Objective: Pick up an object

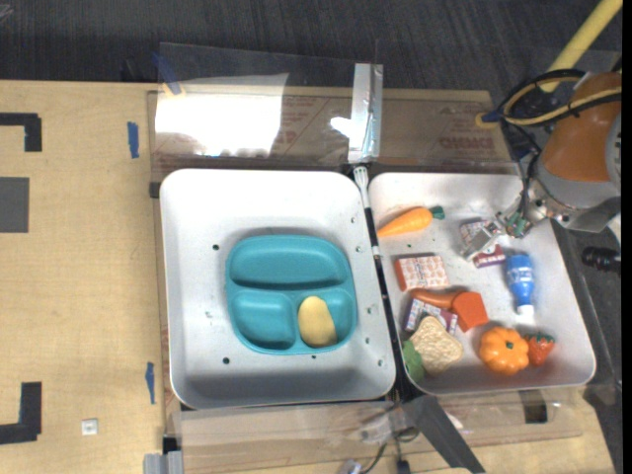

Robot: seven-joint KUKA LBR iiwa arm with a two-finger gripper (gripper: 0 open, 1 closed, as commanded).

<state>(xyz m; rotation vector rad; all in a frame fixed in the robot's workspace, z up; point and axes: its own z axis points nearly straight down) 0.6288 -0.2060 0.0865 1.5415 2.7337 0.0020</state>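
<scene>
Hovering at the 2 o'clock corner of the right bin (pixel 578 358), the jaws (pixel 515 221) show no readable opening: cannot tell. Nothing is lifted. Nearest objects, a silver wrapper (pixel 477 234) and blue bottle (pixel 520 279), lie in the bin; the grasp remains.

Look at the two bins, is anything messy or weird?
Nothing looks broken or spilled. The right bin is a jumble: a carrot, a bottle, a pumpkin and other toys lie crowded at all angles. The left bin is tidy, with one potato sitting in a teal tray.
</scene>
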